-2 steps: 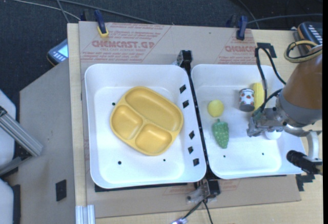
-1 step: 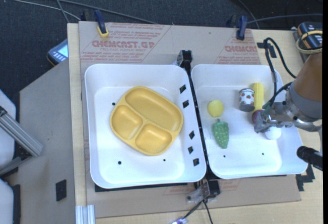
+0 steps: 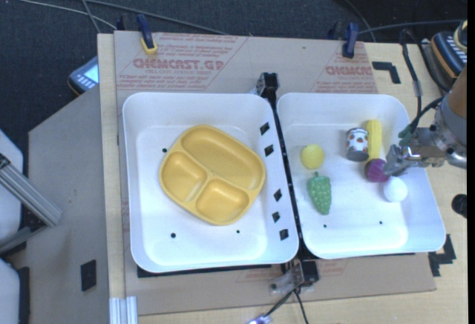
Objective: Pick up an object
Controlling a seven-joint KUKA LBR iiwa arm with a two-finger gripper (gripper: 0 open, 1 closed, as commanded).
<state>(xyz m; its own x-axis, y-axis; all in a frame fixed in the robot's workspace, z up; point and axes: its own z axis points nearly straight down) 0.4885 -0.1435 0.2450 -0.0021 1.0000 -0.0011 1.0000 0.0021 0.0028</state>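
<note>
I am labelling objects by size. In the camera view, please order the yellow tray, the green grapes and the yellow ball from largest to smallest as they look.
1. yellow tray, by far the largest
2. green grapes
3. yellow ball, only slightly smaller than the grapes

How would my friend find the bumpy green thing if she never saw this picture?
Look at the right-hand shallow white bin, not the one holding the yellow divided plate. Near its left side, just below a small round yellow ball, lies the bumpy green toy grape bunch. It is the only green thing there, and knobbly, while its neighbour is smooth.
</note>
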